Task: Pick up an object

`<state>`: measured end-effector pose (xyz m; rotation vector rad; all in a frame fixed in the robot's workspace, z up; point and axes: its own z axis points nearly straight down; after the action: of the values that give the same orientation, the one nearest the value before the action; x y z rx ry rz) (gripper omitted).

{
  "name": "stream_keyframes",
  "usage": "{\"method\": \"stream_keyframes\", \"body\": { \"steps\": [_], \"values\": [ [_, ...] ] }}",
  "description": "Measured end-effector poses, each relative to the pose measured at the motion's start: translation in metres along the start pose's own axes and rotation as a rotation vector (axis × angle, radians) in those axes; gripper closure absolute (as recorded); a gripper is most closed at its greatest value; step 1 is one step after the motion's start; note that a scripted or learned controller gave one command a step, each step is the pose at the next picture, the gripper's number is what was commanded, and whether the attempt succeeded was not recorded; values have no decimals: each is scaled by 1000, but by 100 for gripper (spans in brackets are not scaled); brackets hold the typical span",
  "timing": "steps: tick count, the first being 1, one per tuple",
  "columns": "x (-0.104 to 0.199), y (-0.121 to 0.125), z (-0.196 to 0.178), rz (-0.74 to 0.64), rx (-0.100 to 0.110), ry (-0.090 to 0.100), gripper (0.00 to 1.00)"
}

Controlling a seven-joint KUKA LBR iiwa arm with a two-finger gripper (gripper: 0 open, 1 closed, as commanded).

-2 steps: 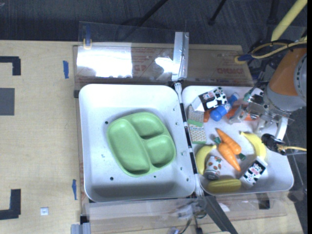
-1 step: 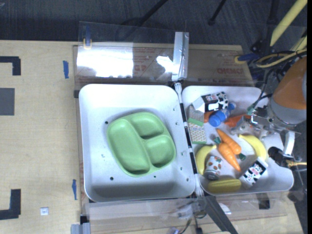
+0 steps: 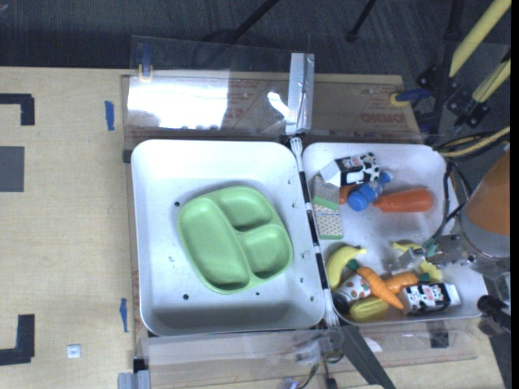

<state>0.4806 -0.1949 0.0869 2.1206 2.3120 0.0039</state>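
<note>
The arm [image 3: 496,205] is cut off by the right edge. Toys [image 3: 389,290] pile together, perhaps hiding others; their small labels are unreadable.

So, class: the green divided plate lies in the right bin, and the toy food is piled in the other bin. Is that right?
Not quite. The camera view shows the green divided plate lying in the left bin, not the right one. The toy food, such as the banana and the carrot, is piled in the other bin.

A robotics lab: two white bins [image 3: 162,164] on a wooden bench [image 3: 65,217], tripod legs [image 3: 259,14] on grey carpet behind the bins.
</note>
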Motion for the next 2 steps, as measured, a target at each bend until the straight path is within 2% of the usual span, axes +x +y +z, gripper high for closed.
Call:
{"method": "stream_keyframes", "body": {
  "steps": [1, 2],
  "values": [
    [-2, 1, -11, 3, -5, -3, 100],
    [40, 12, -93, 75, 5, 1, 100]
  ]
}}
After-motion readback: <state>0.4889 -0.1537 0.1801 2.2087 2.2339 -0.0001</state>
